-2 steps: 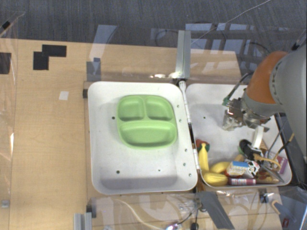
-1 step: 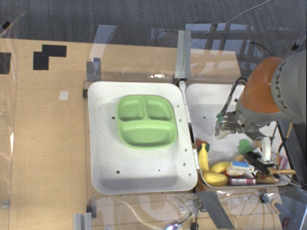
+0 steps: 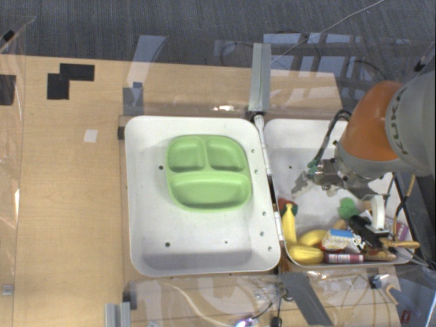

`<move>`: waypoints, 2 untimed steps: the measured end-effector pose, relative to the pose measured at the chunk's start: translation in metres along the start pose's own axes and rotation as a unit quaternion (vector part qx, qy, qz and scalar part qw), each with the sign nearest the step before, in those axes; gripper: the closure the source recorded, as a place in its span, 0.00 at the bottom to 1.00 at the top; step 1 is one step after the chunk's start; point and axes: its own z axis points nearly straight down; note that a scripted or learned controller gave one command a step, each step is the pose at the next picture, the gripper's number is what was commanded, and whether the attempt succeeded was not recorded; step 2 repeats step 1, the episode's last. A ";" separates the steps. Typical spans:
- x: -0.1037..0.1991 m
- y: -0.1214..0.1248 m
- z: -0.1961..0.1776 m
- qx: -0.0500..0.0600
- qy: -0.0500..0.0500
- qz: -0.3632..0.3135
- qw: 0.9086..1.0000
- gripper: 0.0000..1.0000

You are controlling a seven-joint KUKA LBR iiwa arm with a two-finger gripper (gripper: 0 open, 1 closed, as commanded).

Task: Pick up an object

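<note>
Two white bins sit side by side on a wooden table [image 3: 68,182]. The left bin [image 3: 143,196] holds one green divided plate [image 3: 208,171]. The right bin [image 3: 289,142] holds one banana [image 3: 289,225], one lemon [image 3: 312,238] and other small toys. The gripper [image 3: 315,178] hangs over the right bin, fingers spread, holding nothing. Grey carpet [image 3: 170,9] lies beyond.

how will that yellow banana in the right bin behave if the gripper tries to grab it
The banana looks like smooth plastic, so probably light, stiff and slippery. Its curved shape may pivot away. It lies against the bin wall, leaving little finger room.

bins [image 3: 146,182]: smooth white plastic | tray [image 3: 208,171]: matt green plastic | bench [image 3: 61,203]: pale wood
</note>
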 end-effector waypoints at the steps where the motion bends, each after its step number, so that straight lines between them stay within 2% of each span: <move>1: -0.019 -0.052 0.027 -0.013 -0.003 -0.079 0.997 0.00; 2: -0.019 -0.052 0.027 -0.013 -0.003 -0.079 0.997 0.00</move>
